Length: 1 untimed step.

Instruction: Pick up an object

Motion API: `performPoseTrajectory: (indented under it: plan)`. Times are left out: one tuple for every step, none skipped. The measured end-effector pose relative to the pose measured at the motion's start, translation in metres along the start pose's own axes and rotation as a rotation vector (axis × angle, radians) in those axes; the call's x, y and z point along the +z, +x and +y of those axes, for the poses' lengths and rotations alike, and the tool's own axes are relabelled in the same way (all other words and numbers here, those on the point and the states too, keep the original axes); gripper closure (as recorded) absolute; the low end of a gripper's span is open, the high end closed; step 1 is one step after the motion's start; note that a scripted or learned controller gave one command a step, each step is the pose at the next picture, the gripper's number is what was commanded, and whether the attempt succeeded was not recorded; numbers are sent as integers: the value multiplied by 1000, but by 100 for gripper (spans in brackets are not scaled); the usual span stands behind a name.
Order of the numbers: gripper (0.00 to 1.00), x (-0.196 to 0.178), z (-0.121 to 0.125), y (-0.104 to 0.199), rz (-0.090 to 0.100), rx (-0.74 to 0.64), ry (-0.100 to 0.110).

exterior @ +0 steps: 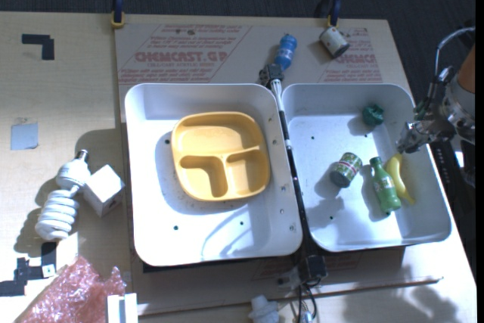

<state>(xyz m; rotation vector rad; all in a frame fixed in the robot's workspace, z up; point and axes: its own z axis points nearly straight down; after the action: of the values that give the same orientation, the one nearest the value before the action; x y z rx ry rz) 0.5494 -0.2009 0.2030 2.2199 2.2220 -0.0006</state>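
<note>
Light wood bench (60,87) on dark floor, two white bins, yellow tray (221,155) in left bin (144,185), gripper (420,131) over right bin's (423,227) right rim, maybe touching nothing, fingers too blurry to tell

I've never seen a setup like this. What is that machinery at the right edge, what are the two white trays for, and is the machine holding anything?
This is one photo from a camera fixed above a bench, looking down at a slant. The machinery at the right is a robot arm; its gripper hangs over the rim of the right bin. I see nothing held in it. That bin holds a green bottle, a banana, a small can and a dark green object. The left bin holds a yellow divided tray. A spiral light bulb lies on the bench outside. The arm's job is to pick something up.
</note>
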Motion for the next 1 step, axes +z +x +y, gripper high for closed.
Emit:
performPoseTrajectory:
  plan:
    - [0,110,-36,86,1,2,1]
